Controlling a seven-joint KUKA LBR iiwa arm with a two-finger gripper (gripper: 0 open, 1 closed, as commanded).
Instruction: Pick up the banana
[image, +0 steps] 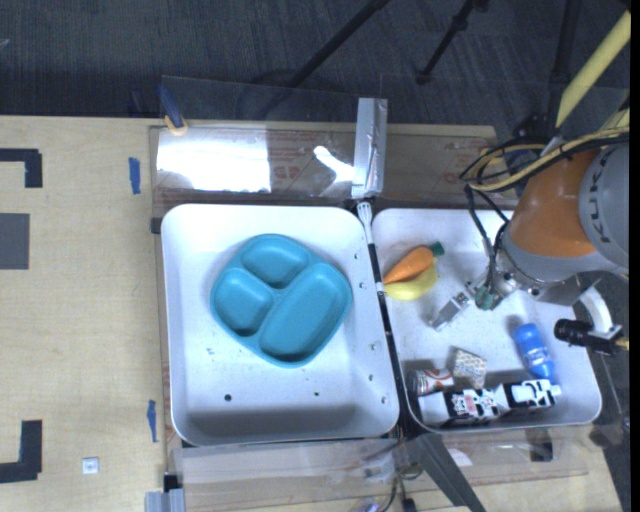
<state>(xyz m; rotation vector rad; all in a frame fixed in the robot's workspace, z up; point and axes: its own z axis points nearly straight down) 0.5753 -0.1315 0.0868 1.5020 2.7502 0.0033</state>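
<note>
So, what I'm seeing on my feed right now:

Bins: two white ones side by side, left bin (190, 330) and right bin (585, 400).
Plate: blue divided plate (282, 298) sits mid left bin.
Banana: banana (410, 288) lies in the right bin's 10 o'clock corner, near the wall between the bins.
Carrot: orange carrot (412, 264) rests on the banana's 12 o'clock side, touching it.
Arm: arm (560, 225) comes in from 3 o'clock, orange band over the right bin.
Gripper: gripper (452, 308) hangs at the banana's 4 o'clock, near but apart from it; I can't tell whether it's wide or narrow, and I see nothing held.
Bottle: blue bottle (533, 349) at the gripper's 4 o'clock.
Clutter: black-and-white box (490, 400) and small packet (468, 364) along the 6 o'clock edge.
</note>
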